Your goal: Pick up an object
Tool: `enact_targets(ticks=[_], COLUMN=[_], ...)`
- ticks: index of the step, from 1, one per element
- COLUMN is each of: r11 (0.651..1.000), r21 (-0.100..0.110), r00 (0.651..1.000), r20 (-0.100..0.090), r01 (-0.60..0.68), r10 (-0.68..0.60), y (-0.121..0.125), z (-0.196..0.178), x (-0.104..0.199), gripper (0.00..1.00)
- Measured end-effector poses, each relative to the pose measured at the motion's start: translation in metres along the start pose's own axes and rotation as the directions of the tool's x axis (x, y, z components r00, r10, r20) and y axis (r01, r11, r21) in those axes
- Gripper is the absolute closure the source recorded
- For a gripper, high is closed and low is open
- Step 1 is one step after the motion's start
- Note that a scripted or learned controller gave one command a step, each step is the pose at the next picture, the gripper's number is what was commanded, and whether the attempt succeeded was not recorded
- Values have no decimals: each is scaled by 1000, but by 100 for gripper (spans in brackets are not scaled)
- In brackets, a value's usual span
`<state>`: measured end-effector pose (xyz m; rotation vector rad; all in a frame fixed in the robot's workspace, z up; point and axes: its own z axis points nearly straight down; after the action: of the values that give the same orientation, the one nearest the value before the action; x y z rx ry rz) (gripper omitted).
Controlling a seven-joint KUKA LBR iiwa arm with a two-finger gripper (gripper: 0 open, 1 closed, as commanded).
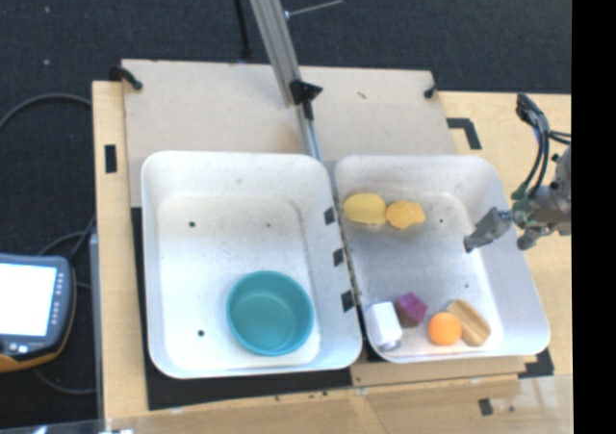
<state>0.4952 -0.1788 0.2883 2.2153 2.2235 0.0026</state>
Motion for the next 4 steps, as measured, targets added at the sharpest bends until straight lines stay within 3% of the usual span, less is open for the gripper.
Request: enact_targets(ticks=[1, 2, 4], r11=[1000, 1000, 1000], r21=[0, 5, 7], r00=[1000, 1000, 1000], r20=[0, 0, 0], r01=[-1, -5, -5], r10=[1, 5, 5], y=[0, 9, -4], z=[0, 48, 159], x=[0, 3, 2], gripper=[0, 0, 0])
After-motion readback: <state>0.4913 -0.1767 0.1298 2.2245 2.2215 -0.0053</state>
